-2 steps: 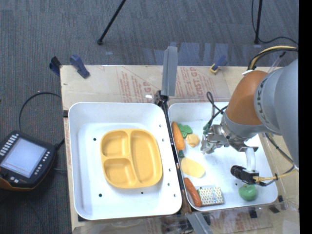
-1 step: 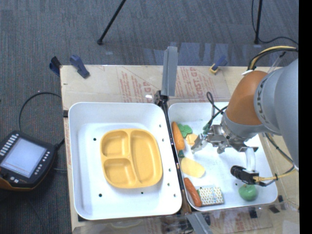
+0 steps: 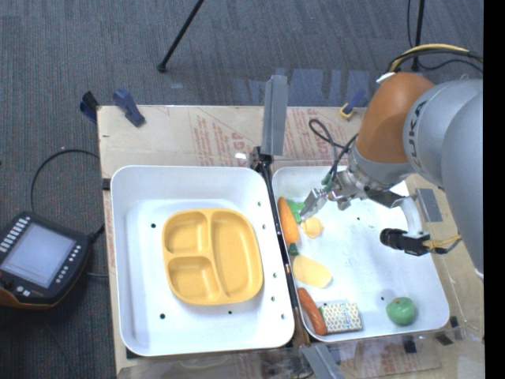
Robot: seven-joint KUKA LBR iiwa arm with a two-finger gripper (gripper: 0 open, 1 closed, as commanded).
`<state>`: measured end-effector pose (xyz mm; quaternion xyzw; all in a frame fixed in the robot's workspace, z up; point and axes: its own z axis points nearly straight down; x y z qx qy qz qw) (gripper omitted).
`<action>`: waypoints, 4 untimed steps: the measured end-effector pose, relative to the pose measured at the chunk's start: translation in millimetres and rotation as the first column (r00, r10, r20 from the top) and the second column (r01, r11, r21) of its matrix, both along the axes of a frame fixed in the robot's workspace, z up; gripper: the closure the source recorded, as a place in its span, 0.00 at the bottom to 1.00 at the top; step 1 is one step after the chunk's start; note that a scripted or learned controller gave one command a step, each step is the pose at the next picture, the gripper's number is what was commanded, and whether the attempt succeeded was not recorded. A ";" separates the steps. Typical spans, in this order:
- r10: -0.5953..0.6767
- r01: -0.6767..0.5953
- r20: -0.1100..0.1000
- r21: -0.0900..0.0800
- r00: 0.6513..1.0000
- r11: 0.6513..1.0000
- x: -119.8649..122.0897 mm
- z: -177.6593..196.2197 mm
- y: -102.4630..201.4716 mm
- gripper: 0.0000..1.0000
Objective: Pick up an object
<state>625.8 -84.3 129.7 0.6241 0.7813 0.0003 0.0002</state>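
Approach step: gripper (image 3: 314, 204), finger state impossible to tell, hung over right bin (image 3: 371, 271) near carrot (image 3: 288, 220) and small yellow piece (image 3: 313, 227) at its left wall, nothing held; next needed a descent onto one.

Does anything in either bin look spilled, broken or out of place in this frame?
Nothing looks spilled or damaged. The yellow divided tray sits flat in the left bin. In the right bin, the carrot and sausage lie tight along the left wall, awkward for the pincer. The green apple sits apart.
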 end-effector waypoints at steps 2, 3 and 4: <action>-0.367 0.367 0.001 0.000 0.930 0.930 19.1 59.3 5.8 0.00; -0.246 0.246 -0.002 0.000 0.969 0.969 3.8 -31.8 -3.3 0.00; -0.246 0.246 -0.003 0.000 0.969 0.969 3.4 -32.8 -3.1 0.00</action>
